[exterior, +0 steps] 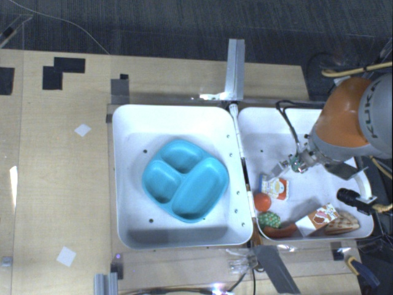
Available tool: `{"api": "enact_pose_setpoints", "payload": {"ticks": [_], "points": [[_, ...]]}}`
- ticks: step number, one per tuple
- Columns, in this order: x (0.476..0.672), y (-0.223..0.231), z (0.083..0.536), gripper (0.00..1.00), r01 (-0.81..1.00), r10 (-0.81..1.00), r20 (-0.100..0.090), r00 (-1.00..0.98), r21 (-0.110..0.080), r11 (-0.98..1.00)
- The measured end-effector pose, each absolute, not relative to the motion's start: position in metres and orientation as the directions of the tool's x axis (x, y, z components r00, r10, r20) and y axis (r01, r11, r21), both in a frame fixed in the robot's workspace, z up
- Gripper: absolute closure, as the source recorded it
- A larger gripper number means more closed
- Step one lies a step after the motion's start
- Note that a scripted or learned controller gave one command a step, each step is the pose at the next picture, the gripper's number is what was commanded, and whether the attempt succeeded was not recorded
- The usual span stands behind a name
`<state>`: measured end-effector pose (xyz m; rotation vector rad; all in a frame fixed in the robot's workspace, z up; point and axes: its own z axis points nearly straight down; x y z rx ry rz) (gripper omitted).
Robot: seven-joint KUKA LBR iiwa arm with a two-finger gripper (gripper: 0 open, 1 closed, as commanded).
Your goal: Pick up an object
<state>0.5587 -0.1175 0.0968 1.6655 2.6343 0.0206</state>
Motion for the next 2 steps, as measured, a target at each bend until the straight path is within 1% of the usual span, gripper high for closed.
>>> {"api": "enact_pose_setpoints", "payload": {"ticks": [1, 2], "points": [[0.5609, -0.1153, 0.1086, 1.00, 0.902, 0.902, -0.013, -0.431, 0.030, 0.431], [0.5608, -0.1153, 0.1085, 0.00, 0.902, 0.902, -0.013, -0.431, 0.029, 0.431]]}}
